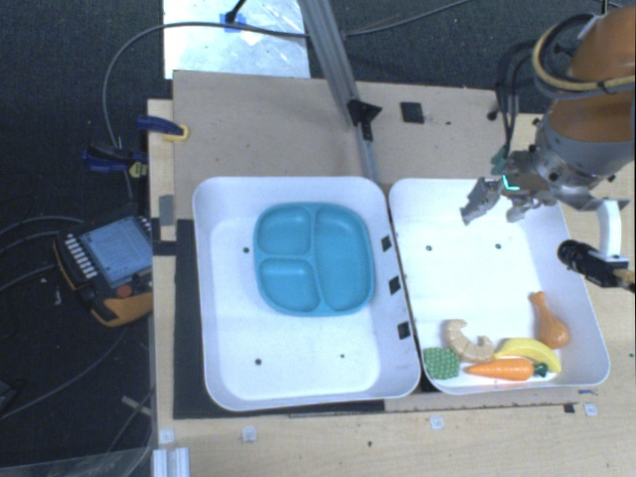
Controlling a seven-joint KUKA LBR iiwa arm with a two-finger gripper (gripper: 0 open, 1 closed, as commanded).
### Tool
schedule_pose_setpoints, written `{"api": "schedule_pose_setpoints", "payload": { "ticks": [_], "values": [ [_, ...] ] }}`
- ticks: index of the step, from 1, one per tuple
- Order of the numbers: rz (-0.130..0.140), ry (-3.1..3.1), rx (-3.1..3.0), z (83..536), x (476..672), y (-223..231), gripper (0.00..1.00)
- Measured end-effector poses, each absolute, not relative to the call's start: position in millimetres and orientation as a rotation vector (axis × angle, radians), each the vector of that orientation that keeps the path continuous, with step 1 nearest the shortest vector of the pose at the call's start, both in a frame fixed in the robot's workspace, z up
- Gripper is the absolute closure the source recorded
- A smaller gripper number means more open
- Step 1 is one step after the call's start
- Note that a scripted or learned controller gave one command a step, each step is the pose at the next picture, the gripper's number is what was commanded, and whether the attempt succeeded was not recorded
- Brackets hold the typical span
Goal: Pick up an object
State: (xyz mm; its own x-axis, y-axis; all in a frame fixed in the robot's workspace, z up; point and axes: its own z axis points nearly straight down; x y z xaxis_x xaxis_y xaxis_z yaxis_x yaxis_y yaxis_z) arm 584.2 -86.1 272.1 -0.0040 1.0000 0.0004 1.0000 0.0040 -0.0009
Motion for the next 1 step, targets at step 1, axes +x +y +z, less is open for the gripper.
{"api": "schedule_pose_setpoints", "payload": {
  "ticks": [1],
  "values": [
    [-0.003,-2.227,-2.218,273.5,584.9,-86.2,0.0]
  ]
}}
